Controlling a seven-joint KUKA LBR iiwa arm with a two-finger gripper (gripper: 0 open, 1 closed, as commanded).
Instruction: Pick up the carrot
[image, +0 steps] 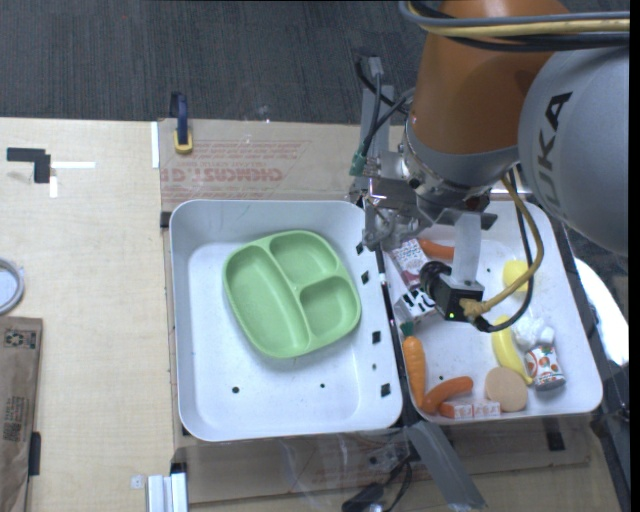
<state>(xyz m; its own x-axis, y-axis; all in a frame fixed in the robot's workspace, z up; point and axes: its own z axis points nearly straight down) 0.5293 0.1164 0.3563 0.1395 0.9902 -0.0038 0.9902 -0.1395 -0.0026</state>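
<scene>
The carrot (414, 364) is orange and tapered. It lies lengthwise along the left wall of the right bin (580, 395), near the front corner. The gripper (380, 228) hangs under the grey and orange arm at the back left of that bin, close to the wall between the two bins. It sits well behind the carrot and apart from it. The arm's body hides much of the bin's back half.
A green divided plate (292, 292) lies in the left bin (200, 400). Beside the carrot are a red-orange sausage (449, 390), a tan round piece (506, 389), a banana (509, 345), a small bottle (545, 366) and a white-and-red packet (409, 259).
</scene>
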